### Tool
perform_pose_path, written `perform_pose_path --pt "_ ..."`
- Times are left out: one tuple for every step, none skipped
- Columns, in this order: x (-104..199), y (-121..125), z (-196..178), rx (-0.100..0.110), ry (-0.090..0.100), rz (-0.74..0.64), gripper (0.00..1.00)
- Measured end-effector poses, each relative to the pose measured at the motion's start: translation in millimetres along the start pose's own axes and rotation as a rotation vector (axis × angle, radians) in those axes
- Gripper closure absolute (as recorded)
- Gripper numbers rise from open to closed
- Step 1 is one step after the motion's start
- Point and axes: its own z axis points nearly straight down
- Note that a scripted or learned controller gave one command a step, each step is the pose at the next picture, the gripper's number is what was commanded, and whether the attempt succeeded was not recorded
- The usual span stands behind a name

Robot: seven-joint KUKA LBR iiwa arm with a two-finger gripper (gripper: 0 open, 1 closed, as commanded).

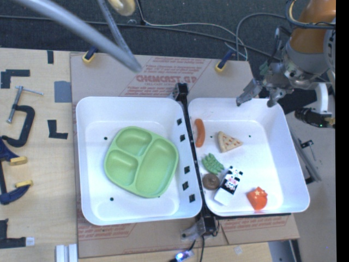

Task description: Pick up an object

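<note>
The grey arm (308, 42) reaches in from the right, its orange band (319, 7) sitting above the wrist. Below it the claw (257, 96) hangs with its two fingers (246, 95) spread apart, nothing between them.

Two white bins are sitting side by side on the bench: the left bin (87, 146) and the right bin (286, 146). One green plate (142, 161) with three compartments is lying in the left bin. Six small things are lying in the right bin: one sausage (199, 132), one wedge of pizza (228, 142), one green leafy piece (213, 163), one brown round piece (210, 181) that is possibly a cookie, one black-and-white carton (229, 184), and one red piece (257, 197). Two yellow clamps are showing at the board's far edge, one on the left (89, 56) and one on the right (222, 65).
</note>
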Motion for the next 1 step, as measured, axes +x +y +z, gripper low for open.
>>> perform_pose_path --pt "0.4 2.0 -8.1 -0.013 -0.002 -0.003 0.0"
